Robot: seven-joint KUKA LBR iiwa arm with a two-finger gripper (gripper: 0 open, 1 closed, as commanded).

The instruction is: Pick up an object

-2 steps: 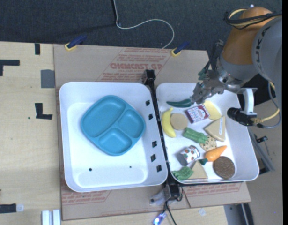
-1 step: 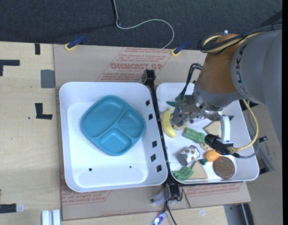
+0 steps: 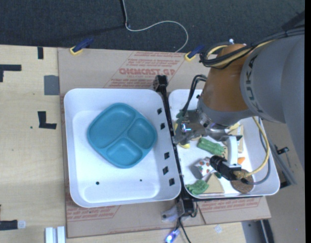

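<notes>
My gripper [image 3: 186, 127] hangs low over the left side of the right bin [image 3: 270, 189], under the orange wrist band. Several small objects lie in that bin. A green piece [image 3: 211, 146] is just right of the gripper. A grey piece [image 3: 197, 169] lies below it, and another green piece [image 3: 197, 187] sits at the bin's front edge. A brown round thing [image 3: 241, 183] rests at the front right. The arm hides the back of this bin.
A blue divided plate [image 3: 122, 134] lies in the left bin [image 3: 77, 135]. The wall between the two bins [image 3: 169, 140] runs close to the gripper's left. A small orange piece [image 3: 240, 160] and a pale stick [image 3: 239, 145] lie toward the right bin's right side.
</notes>
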